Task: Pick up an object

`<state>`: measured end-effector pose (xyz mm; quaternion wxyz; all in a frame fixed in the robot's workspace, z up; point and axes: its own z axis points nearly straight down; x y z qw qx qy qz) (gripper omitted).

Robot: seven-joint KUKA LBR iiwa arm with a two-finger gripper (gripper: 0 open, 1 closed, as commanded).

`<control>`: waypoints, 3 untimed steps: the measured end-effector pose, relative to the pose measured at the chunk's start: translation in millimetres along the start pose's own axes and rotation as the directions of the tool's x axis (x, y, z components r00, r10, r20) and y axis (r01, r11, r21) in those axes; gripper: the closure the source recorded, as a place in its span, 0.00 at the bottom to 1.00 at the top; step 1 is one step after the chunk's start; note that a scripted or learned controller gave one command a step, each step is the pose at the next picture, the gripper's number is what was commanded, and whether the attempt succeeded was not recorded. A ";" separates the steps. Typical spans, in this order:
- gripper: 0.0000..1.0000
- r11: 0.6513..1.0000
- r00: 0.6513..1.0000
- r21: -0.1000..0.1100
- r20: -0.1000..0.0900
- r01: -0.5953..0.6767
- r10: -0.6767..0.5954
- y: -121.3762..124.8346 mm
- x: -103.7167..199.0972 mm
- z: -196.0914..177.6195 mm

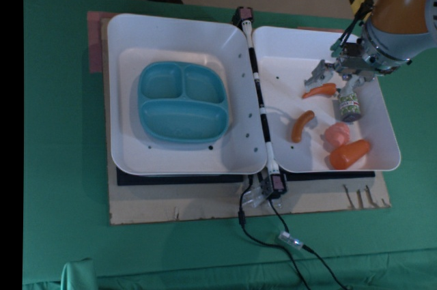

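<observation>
While the jaws stand open above the right bin, the small carrot lies just below them, touching nothing else. Its long axis runs nearly left-right across the view, slightly tilted. 1 jar stands just beside it.

2 white bins, 1 blue plate, 1 sausage, 2 carrots, 1 can, 1 pink toy.
</observation>
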<state>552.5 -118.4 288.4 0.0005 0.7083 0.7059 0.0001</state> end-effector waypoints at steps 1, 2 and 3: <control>0.00 1.000 1.000 -0.005 0.002 -0.001 0.001 -49.0 14.7 97.8; 1.00 1.000 1.000 -0.011 0.005 -0.005 0.006 -47.6 12.8 86.1; 1.00 1.000 1.000 -0.001 0.000 0.000 0.000 -43.2 66.4 -26.6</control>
